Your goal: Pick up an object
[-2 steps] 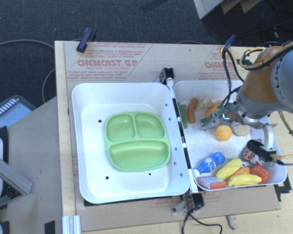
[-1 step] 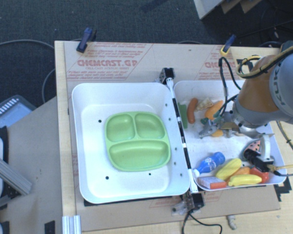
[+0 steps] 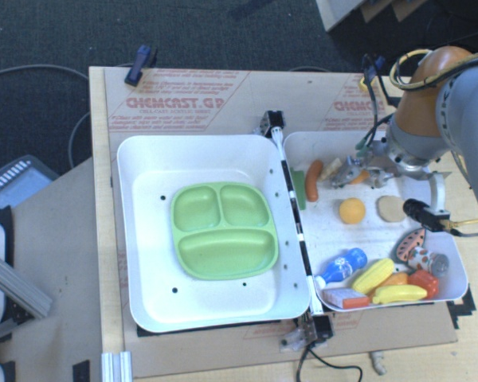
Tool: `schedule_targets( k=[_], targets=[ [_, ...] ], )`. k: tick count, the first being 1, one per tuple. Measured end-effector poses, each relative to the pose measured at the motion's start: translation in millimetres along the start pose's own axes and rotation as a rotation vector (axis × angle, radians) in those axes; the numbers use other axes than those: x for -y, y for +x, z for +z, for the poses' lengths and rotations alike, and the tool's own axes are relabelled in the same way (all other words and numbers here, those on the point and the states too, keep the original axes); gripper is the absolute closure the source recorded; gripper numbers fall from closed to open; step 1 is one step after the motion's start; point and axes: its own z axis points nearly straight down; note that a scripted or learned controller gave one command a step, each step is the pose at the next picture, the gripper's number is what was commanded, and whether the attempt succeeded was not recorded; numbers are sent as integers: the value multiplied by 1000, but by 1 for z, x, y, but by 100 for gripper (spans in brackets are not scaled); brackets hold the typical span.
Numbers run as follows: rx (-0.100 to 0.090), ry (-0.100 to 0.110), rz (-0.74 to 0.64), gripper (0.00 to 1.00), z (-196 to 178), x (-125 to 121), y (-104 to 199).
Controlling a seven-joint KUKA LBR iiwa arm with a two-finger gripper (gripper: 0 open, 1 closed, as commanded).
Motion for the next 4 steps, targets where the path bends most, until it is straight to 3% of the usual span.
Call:
schedule_targets(
  k=[1,2,3,4],
  targets=[
    [-6,21,-2,0,-2,-31,-52],
    [-19,27,-7,0,2,-32,-61],
    [-5,22,-2,0,3,-31,-54],
    [-18,26,-5,0,3,-32,-61]
  ],
)
